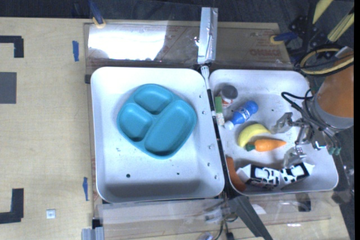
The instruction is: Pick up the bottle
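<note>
Camera view has my claw (296, 135) hanging with fingers apart, gripping nothing, just right of the banana (251, 133). Up-left of that banana lies the bottle (242, 112), tipped on its side, so I likely need a low sideways approach.

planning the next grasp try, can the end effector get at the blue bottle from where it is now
Probably yes. The blue bottle lies on its side in the right bin, its top uncovered. The end effector hangs over the same bin, to the bottle's right. The banana and carrot sit close beside it, which could crowd a grasp.
</note>
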Controlling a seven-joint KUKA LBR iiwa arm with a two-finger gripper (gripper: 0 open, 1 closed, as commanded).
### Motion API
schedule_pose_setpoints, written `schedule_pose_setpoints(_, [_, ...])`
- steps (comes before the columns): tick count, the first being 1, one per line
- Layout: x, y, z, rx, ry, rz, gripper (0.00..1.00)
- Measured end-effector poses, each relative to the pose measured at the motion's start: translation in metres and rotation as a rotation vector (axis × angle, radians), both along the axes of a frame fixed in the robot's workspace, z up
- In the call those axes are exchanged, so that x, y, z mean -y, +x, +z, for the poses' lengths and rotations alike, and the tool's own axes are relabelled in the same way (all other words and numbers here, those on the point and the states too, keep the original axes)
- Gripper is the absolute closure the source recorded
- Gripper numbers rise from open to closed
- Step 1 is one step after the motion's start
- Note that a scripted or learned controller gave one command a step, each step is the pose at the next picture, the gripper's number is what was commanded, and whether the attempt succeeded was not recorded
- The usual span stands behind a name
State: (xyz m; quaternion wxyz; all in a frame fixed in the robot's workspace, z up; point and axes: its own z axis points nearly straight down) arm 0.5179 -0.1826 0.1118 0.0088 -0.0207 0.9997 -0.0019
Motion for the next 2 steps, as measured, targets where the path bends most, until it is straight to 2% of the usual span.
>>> schedule_pose_setpoints(1, [-0.007,-0.002,-0.004,0.034,0.0,0.297,0.0])
schedule_pose_setpoints(2, [-0.004,-0.001,0.006,0.039,-0.009,0.298,1.0])
